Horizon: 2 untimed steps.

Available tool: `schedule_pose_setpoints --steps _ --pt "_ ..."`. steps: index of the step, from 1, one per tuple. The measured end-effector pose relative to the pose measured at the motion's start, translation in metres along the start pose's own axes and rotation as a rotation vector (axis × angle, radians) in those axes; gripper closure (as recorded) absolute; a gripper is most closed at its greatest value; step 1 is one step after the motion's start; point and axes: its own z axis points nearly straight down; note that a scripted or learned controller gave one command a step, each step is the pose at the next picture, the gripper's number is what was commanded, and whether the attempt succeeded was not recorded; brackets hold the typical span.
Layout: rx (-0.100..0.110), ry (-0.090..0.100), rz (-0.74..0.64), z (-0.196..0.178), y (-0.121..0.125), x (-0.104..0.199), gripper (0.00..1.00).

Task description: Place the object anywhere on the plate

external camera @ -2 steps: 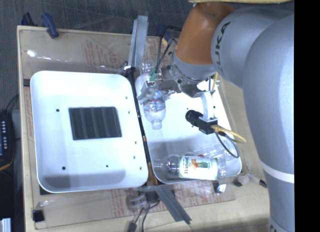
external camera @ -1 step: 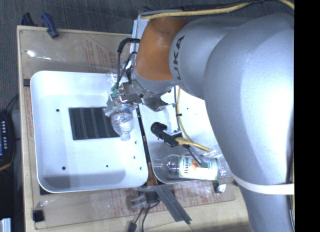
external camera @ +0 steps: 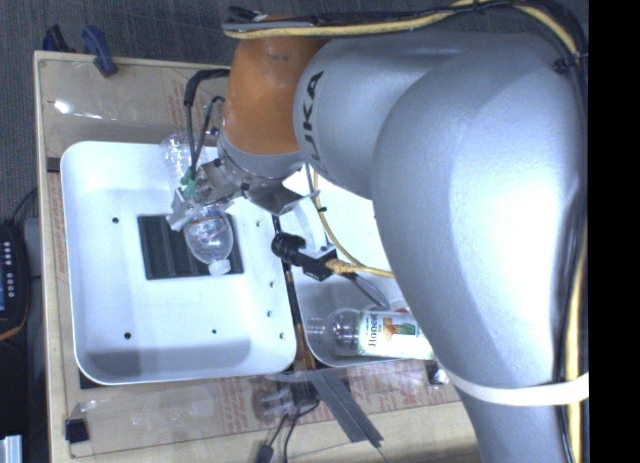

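Two bins on the worktop, and the arm reaches in from the right over the left bin. The hand hangs above the dark plate in the middle of that bin, and a clear plastic bottle sits right under it, over the plate's right part. Whether the hand is pinching the bottle or spread, I cannot tell. Another bottle lies in the right bin, well apart, likely spare stock.
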Motion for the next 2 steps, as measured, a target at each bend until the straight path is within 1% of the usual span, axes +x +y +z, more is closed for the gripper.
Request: schedule_pose_setpoints --steps 1,2 --pt "-0.001 -0.001 -0.169 -0.0265 0.0455 0.0159 1.0" --pt "-0.001 -0.001 -0.169 -0.0266 0.0456 0.0158 0.0"
